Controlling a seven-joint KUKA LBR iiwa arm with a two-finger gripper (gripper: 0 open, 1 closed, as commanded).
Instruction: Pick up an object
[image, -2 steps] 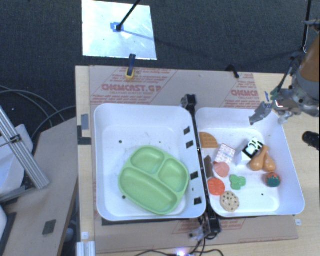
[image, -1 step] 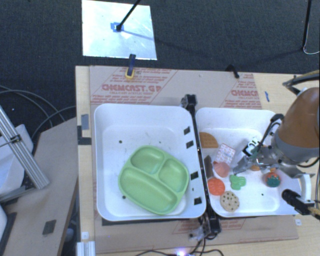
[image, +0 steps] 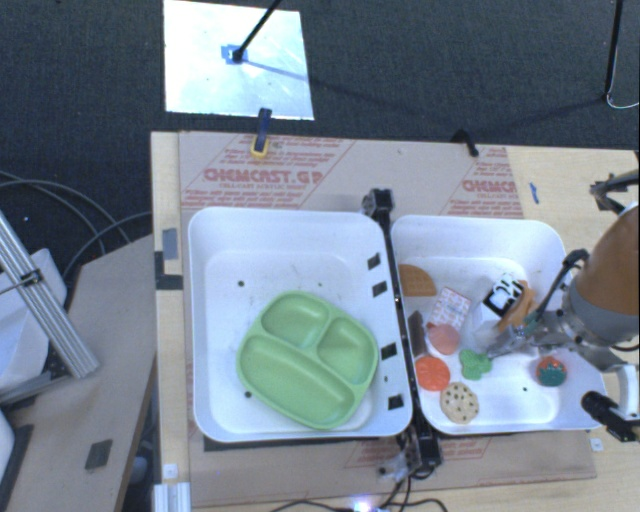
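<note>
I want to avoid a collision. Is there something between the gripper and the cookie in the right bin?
Nothing visible. The gripper is over the green toy; the cookie lies just beyond it on bare bin floor.

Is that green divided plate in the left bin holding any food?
Empty. The green plate lies flat in the left bin, and all its compartments show bare green; the toy foods sit in the right bin.

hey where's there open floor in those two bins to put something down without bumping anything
Left bin: bare floor along the back wall and down the left side, bordering the green divided plate, which fills the front right. Right bin: a bare strip along the back wall, and a small patch at front between the cookie and the round toy. Its left half and centre are crowded, with the gripper there.
</note>
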